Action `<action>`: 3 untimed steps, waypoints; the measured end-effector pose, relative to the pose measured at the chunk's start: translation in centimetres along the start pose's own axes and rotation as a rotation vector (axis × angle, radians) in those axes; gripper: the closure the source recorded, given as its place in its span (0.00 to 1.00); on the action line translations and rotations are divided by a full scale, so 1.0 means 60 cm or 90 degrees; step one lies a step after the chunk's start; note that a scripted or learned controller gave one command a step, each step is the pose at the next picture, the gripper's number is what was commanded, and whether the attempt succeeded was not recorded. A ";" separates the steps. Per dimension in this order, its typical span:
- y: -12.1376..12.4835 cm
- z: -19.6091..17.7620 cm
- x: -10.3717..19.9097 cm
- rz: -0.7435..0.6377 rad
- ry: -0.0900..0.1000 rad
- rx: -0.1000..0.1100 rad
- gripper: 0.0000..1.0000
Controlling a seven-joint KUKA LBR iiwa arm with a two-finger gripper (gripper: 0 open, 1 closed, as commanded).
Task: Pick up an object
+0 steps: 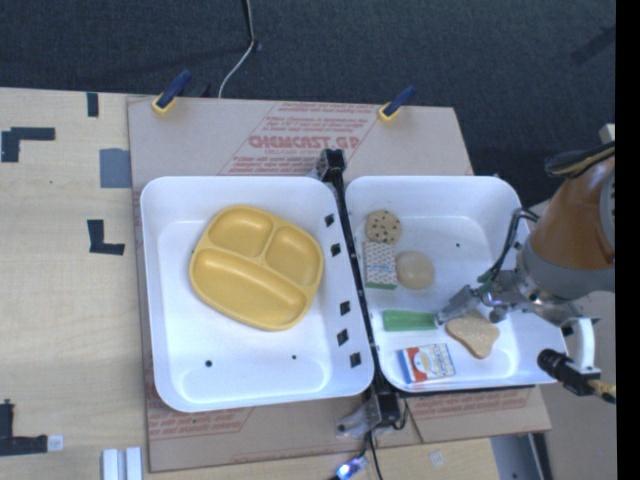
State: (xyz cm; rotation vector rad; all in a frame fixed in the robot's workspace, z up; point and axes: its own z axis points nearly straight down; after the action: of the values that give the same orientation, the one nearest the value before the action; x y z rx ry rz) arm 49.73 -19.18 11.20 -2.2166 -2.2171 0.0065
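Observation:
The right bin (470,193) holds a chocolate-chip cookie (381,227), a pale checkered block (379,264), a round beige ball (414,269), a green stick (409,319), a toast-shaped slice (474,337) and a small printed carton (427,361). My gripper (468,308) is low in this bin, just above the toast slice and right of the green stick. Nothing is visibly held in it.
The left bin (170,298) holds a yellow divided plate (257,265). A black divider with clips (345,268) runs between the bins. The arm's orange band (578,223) hangs over the right bin's right rim. Two clamps (171,91) (396,101) hold the cardboard base.

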 end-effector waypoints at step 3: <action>0.018 -0.054 0.006 -0.001 -0.002 -0.006 1.00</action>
State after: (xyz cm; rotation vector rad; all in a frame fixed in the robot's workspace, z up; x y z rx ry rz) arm 50.84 -18.84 14.44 -2.2204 -2.2259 -0.0020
